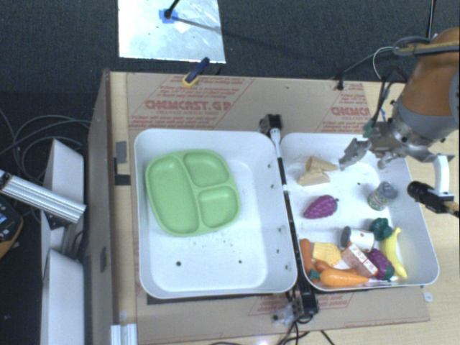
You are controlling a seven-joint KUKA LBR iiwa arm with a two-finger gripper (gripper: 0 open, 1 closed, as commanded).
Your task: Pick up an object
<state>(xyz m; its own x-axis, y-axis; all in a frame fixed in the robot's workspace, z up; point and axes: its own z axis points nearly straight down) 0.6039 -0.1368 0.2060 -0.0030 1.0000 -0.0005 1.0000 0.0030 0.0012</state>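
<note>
- The arm's two-finger gripper (368, 152) hovers above the right shallow white plastic bin (430, 246), fingers released and holding nothing.
- Nearest candidates: the pale tan wedge-shaped toy pieces (315, 171) just beside the fingers, and the purple toy grape bunch (320, 206) below them.
- Best approach, I judge: descend straight over an isolated piece, avoiding the crowded pile at the bin's near edge.

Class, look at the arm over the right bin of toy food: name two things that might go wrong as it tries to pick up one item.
1. The gripper hangs near the upper part of the right bin, beside the cheese wedges; a slightly off descent may nudge them aside.
2. The carrot, banana and neighbours lie crowded in the lower corner, so a grasp there might catch several or slip.
</note>
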